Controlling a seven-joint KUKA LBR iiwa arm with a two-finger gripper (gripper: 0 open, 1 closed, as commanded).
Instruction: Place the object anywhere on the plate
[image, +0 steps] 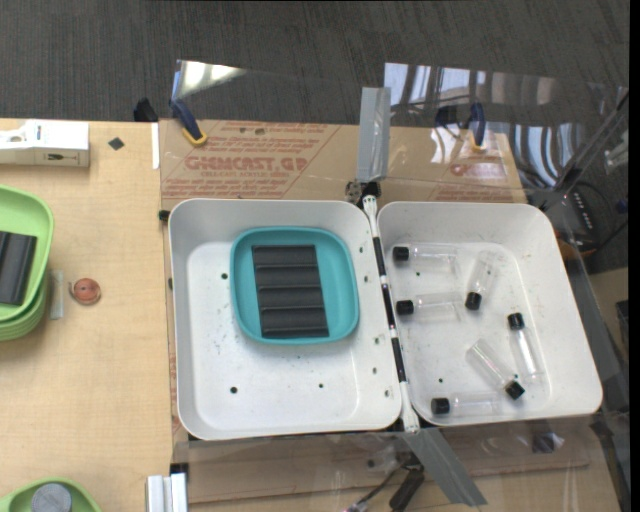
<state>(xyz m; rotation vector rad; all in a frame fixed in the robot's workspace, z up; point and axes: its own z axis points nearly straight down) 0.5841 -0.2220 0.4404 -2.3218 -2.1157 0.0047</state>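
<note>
Vials waiting in one bin, plate in the other

Six clear vials (434, 303) with black caps lie scattered flat in the right bin (560, 300), the side the arm reaches in from, so they're the easy first reach. The teal plate (244, 290) sits in the left bin (200, 380), the far side, with a dark ribbed insert (290, 290) on it. Can't tell the gripper's state. None's on the plate yet.

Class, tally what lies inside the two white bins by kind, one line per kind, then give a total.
Clear vials with black caps: 6
Teal plate: 1
Dark ridged insert on the plate: 1
Total: 8
</note>
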